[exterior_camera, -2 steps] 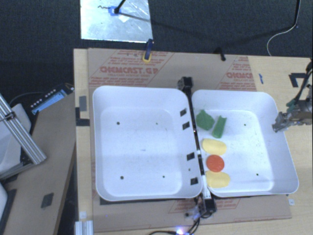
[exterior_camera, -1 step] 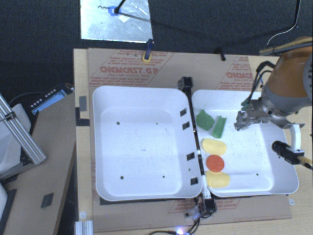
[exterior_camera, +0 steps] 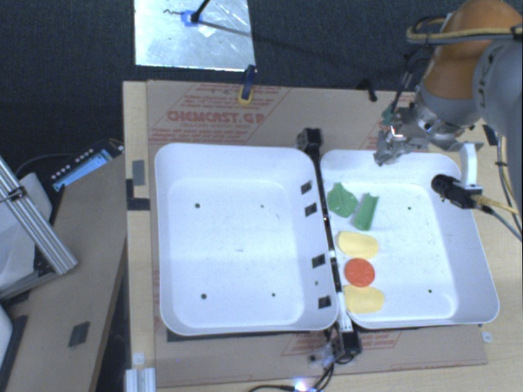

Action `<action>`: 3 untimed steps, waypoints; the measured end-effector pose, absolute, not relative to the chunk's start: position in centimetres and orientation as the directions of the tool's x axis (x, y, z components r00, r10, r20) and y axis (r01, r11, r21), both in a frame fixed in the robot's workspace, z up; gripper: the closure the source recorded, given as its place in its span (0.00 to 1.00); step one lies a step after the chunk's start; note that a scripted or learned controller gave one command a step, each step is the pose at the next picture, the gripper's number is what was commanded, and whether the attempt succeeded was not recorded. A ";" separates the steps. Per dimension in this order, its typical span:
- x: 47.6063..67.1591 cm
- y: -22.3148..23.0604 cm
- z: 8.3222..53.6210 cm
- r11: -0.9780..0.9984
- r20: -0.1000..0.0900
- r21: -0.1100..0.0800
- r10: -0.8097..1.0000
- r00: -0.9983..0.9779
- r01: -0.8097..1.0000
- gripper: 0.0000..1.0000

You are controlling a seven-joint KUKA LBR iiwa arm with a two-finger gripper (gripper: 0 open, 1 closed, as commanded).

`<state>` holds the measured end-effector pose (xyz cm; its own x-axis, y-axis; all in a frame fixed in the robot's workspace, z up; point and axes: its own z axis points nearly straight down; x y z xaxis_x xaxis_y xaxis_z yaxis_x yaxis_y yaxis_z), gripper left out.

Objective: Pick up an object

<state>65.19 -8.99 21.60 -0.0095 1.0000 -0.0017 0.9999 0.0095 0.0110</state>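
Claw (exterior_camera: 391,151): above the far rim of the right bin (exterior_camera: 466,260), nothing visibly between its tips; whether they stand apart or together cannot be told.
Objects: along the right bin's left side, two green pieces (exterior_camera: 353,204), a yellow piece (exterior_camera: 358,243), an orange disc (exterior_camera: 360,272), another yellow piece (exterior_camera: 364,300).
Left bin (exterior_camera: 237,235): white, beside the right bin on the desk (exterior_camera: 212,109).

A dark carpeted floor (exterior_camera: 65,55) surrounds the bench. A shiny metal sheet (exterior_camera: 194,21) lies on the floor at the top, with a thin black rod crossing it. The bench is covered by a brown cardboard sheet (exterior_camera: 221,109) with red printing. A pale wooden table (exterior_camera: 73,251) stands at the left, bearing an aluminium rail (exterior_camera: 33,227).
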 end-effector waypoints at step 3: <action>66.9 2.2 47.1 0.008 0.001 0.007 1.000 -0.008 1.000 1.00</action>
